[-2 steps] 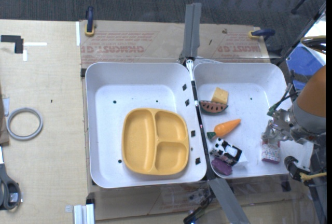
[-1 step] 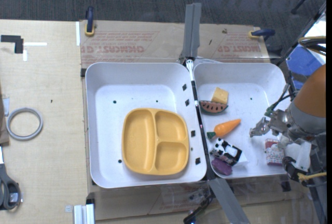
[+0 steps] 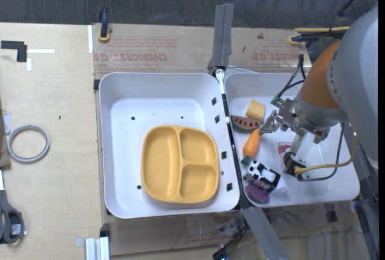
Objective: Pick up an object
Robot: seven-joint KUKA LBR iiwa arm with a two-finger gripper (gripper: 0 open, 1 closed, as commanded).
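Smooth, slightly glossy white plastic is seen on both bins (image 3: 114, 150). The divided plate (image 3: 179, 164) left of the gripper looks like matt yellow plastic. Light wood grain is shown on the bench (image 3: 48, 192); printed brown cardboard (image 3: 156, 48) is laid behind the bins. The arm (image 3: 361, 54) shell is smooth grey.

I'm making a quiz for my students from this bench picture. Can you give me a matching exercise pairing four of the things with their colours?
Things:
1. divided plate
2. carrot
3. cheese wedge
4. tape roll

Colours:
A. orange
B. grey
C. yellow-tan
D. pale yellow

Pairs: 1-C, 2-A, 3-D, 4-B
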